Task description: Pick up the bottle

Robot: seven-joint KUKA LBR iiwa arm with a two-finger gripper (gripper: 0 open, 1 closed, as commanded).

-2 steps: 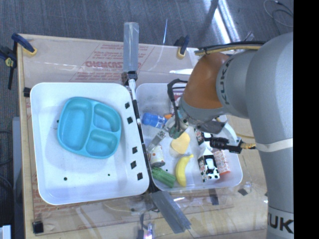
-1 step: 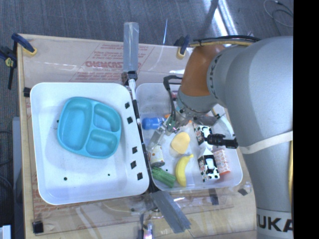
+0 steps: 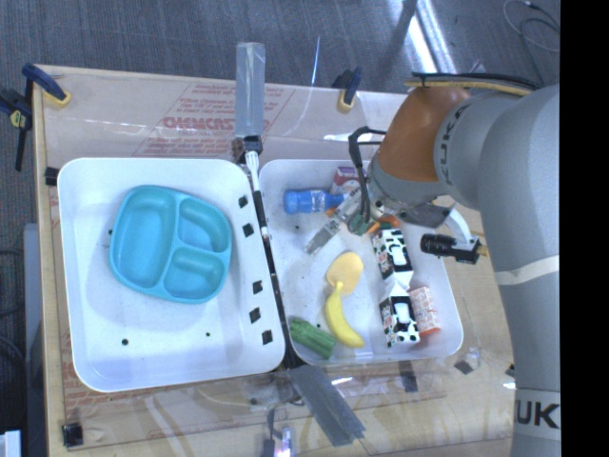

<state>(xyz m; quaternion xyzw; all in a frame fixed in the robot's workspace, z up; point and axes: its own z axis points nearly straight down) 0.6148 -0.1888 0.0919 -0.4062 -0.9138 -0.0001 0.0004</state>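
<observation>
Lying in right bin (image 3: 447, 336), blue bottle (image 3: 306, 201) just left of gripper (image 3: 335, 227); finger state unclear; wooden bench (image 3: 143, 103) beneath.

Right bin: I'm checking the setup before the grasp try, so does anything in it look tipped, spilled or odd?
Nothing looks spilled or broken. The blue bottle lies on its side near the right bin's far edge, and both cow-print cartons lie flat too. The banana and the green vegetable rest loosely nearby.

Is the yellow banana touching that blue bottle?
Apart. The camera view shows bare white bin floor between the banana, lying low in the right bin, and the bottle near its top edge.
</observation>
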